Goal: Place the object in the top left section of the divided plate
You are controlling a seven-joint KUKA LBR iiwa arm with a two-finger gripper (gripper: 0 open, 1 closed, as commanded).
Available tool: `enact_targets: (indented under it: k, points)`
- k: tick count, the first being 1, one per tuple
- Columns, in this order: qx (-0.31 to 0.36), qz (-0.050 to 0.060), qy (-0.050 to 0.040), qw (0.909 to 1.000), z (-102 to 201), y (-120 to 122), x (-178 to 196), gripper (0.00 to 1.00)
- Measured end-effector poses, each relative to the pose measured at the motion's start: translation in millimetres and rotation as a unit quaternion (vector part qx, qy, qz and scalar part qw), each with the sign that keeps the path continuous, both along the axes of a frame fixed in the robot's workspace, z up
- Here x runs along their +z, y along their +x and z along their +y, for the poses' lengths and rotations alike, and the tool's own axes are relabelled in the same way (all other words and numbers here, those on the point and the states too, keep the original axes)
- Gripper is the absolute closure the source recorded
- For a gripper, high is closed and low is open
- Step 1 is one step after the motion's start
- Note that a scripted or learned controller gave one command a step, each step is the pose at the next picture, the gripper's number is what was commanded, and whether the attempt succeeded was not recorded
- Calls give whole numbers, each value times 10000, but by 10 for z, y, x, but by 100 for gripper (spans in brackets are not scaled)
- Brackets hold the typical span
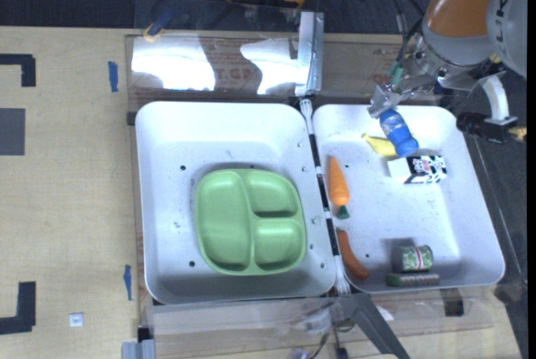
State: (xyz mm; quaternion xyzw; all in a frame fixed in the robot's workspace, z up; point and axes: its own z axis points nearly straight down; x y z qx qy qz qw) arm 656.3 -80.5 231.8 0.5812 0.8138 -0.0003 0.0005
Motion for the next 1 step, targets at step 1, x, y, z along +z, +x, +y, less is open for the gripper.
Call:
enact_targets:
  k: [1]
  points:
    - [590,25,10,9983,362,-525,-150,100]
